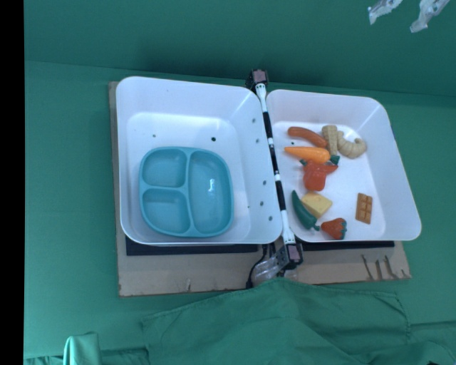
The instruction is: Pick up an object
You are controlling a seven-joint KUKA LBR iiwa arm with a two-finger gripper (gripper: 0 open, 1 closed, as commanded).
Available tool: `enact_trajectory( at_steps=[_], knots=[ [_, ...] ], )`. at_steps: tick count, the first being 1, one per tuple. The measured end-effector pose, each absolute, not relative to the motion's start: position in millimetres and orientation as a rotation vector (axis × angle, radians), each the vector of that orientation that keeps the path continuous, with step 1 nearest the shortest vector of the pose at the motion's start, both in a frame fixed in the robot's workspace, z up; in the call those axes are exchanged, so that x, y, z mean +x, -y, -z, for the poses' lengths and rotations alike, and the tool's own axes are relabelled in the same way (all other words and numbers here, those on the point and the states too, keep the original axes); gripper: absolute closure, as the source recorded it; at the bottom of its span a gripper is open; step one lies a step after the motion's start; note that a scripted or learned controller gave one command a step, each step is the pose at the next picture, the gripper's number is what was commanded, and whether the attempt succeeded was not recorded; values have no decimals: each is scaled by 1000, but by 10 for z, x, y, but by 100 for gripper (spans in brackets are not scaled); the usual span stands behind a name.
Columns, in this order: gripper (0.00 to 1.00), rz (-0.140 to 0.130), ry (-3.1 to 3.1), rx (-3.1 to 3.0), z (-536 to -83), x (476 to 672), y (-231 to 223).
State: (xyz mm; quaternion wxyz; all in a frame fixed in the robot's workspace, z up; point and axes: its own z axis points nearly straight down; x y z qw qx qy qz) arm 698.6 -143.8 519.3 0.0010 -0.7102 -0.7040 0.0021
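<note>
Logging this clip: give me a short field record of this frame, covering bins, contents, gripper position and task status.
left bin: holds a blue divided plate
right bin: toy foods, including a sausage, a carrot, a red pepper, a yellow wedge, a green pod, a strawberry and a brown waffle piece
gripper: at the top edge, above and apart from the bins
task status: nothing picked up yet
</note>
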Motion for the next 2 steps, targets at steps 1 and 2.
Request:
enact_trajectory(
  at_steps=[1,2],
  knots=[
    [0,2,2221,-2228,-5240,6992,1398],
    [0,-8,2210,-2228,-4346,6911,1900]
  ],
)
